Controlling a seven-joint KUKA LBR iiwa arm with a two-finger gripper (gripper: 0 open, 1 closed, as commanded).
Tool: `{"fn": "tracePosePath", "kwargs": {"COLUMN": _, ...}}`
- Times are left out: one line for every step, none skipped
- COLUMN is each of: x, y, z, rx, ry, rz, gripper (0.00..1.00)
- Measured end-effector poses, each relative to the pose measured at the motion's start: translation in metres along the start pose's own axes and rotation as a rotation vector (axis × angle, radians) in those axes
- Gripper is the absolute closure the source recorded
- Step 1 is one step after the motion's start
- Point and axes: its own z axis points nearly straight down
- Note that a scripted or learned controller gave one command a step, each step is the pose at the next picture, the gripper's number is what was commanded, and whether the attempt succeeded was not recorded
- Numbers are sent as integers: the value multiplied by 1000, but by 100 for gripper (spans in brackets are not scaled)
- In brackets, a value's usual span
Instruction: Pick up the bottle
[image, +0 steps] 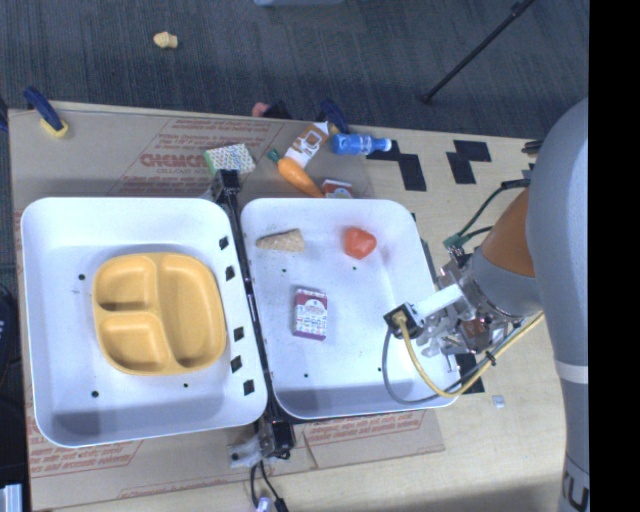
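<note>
Here, the arm's jaws (440, 335) (state indiscernible) hover at the right bin's edge; reaching the small blue plastic bottle (358, 145) near the surface's far edge comes next.

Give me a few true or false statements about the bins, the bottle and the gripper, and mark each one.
1. The bottle lies inside the right bin. False: it lies on the bench beyond the bins.
2. The yellow divided tray sits in the left bin. True.
3. The gripper is over the left bin. False: it is at the right bin's right edge.
4. A small red carton lies in the right bin. True.
5. The gripper holds the bottle. False: the bottle lies far from it.
</note>
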Motion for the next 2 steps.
{"fn": "tracePosePath", "kwargs": {"x": 2, "y": -7, "z": 0, "rx": 1, "ry": 1, "rz": -11, "gripper": 100}}
{"fn": "tracePosePath", "kwargs": {"x": 0, "y": 0, "z": 10, "rx": 1, "ry": -1, "rz": 0, "gripper": 100}}
